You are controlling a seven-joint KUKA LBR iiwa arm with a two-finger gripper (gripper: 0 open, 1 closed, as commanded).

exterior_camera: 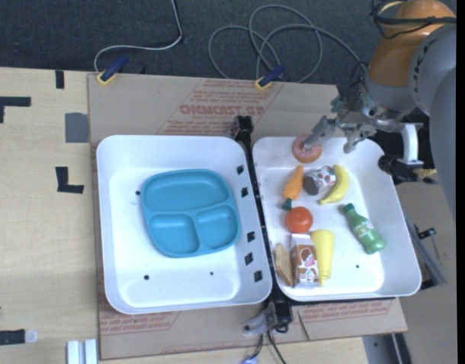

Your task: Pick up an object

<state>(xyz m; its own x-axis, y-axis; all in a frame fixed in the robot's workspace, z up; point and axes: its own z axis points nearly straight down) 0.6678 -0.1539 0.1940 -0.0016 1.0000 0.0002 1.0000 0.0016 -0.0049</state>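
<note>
we see the gripper [337, 136] at the far edge of the right bin [395, 226], hanging off the grey arm [437, 67] with its orange band [403, 40]. its two fingers [320, 136] are spread apart, nothing between them. one finger sits right over or against the pink donut [306, 149] at the top of the bin; we can't tell if it actually touches.

right bin contents, all loose on the floor of the bin:
- donut near the far wall, just left of centre
- carrot [293, 182] tilted, just below the donut
- a dark round item [319, 181], touching the banana [337, 186] on its right; we can't tell what it is
- tomato [299, 219] below the carrot
- green bottle [362, 228] lying on its side, toward the right wall
- yellow piece [323, 255] and a small carton [303, 261] side by side near the front wall, a brownish item [282, 263] just left of the carton

left bin [118, 158] holds a blue divided plate [190, 211], flat, roughly centred.

both bins rest on a cardboard sheet [209, 105]; cables [270, 40] loop on the dark floor beyond it.
</note>
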